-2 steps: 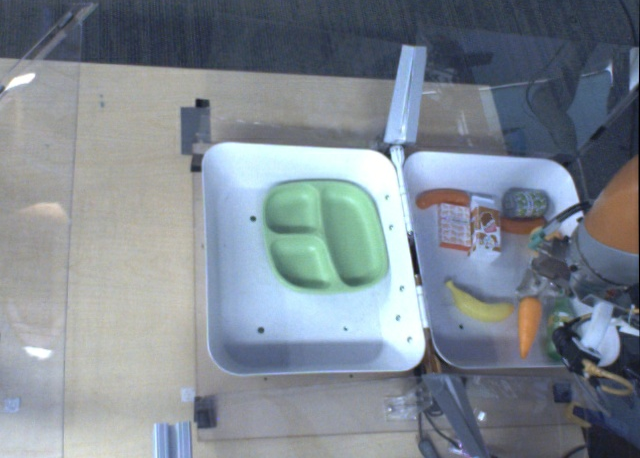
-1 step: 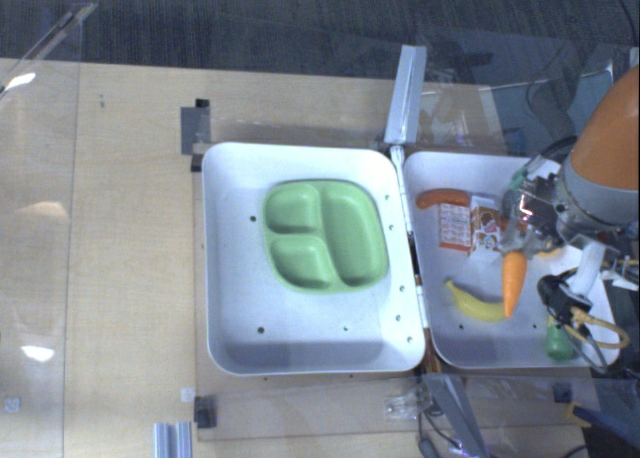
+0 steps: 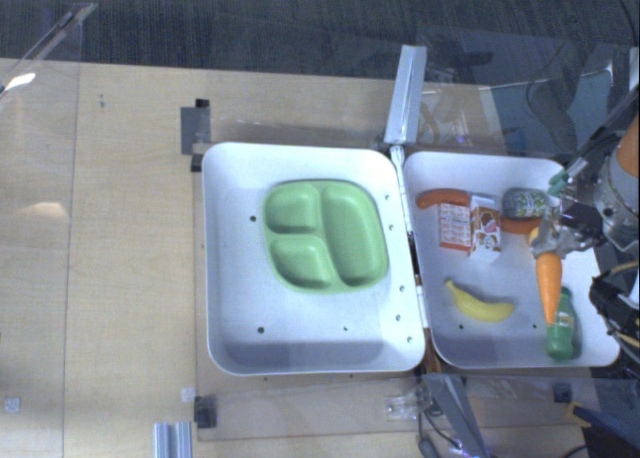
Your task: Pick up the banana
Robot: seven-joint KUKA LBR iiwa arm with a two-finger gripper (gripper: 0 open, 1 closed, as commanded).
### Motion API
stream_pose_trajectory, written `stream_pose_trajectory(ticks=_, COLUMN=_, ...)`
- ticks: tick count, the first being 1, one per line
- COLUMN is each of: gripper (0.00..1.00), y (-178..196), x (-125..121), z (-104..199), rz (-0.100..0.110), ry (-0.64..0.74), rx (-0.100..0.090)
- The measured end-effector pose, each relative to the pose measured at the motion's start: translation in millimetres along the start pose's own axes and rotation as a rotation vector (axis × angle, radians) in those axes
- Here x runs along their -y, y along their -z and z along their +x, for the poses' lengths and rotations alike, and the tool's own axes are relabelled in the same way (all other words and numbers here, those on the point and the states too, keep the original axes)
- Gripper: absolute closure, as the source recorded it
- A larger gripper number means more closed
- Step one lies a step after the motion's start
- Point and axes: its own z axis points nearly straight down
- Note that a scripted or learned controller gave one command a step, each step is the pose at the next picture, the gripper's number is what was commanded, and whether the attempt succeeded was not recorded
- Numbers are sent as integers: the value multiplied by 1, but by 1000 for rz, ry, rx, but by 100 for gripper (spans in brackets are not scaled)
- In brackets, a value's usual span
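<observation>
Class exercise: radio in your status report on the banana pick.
Gripper over right bin's far edge. Banana lying free, near side. Carrot and green bottle beside it.

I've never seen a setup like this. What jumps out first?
A green divided plate sits alone in the left bin. The right bin is crowded: a yellow banana near its front, an orange carrot beside it, a red sausage at the back. The gripper hovers at that bin's right edge.
</observation>
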Motion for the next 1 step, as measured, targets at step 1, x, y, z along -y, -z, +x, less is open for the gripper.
stream_pose_trajectory(ticks=1, gripper=100, y=-35, x=22, z=72, rz=2, ry=7, rx=0)
